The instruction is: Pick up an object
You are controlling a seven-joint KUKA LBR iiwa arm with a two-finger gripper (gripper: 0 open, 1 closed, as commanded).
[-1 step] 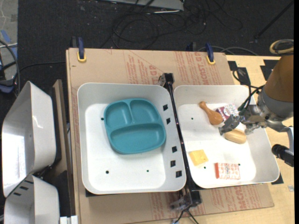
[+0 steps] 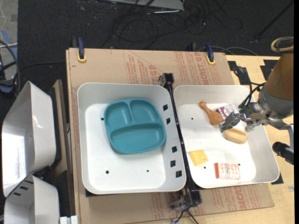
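In the right bin (image 2: 261, 171) lie a brown toy drumstick (image 2: 211, 113), a tan bread roll (image 2: 235, 136), a crinkled purple and white wrapper (image 2: 225, 110), a yellow cheese slice (image 2: 197, 157) and a red and white packet (image 2: 227, 171). My gripper (image 2: 231, 122) reaches in from the right and hangs low over the bin's middle. It sits between the drumstick and the roll, just above the roll's upper left edge and below the wrapper. Nothing shows held in it.
The left bin (image 2: 93, 171) holds a teal divided plate (image 2: 134, 126). A black clipped divider (image 2: 176, 139) runs between the bins. The arm's grey wrist and orange band (image 2: 282, 80) stand over the right bin's far right rim. White tubs (image 2: 25, 134) sit off the bench's left.
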